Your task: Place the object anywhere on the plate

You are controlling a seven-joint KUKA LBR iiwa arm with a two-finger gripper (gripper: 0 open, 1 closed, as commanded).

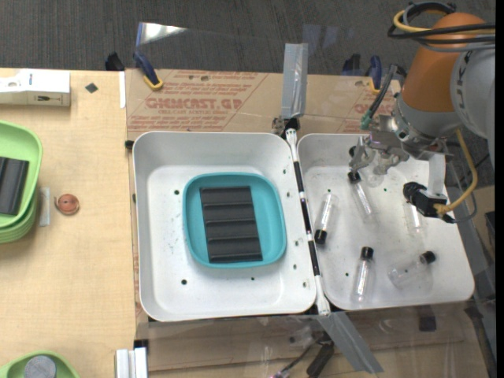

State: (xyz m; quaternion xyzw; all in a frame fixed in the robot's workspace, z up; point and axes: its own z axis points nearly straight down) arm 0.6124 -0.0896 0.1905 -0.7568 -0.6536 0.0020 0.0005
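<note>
The gripper [368,157] hangs over the right bin [449,286] — finger state I cannot tell — just above a clear vial [361,197], probably light, slick and best pinched mid-barrel, well apart from the teal plate [272,203].

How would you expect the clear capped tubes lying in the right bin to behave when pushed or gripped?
The tube lies on its side and looks round, so it would probably roll. Its clear, glossy body may slip between fingers. It looks small and thin, likely light.
</note>
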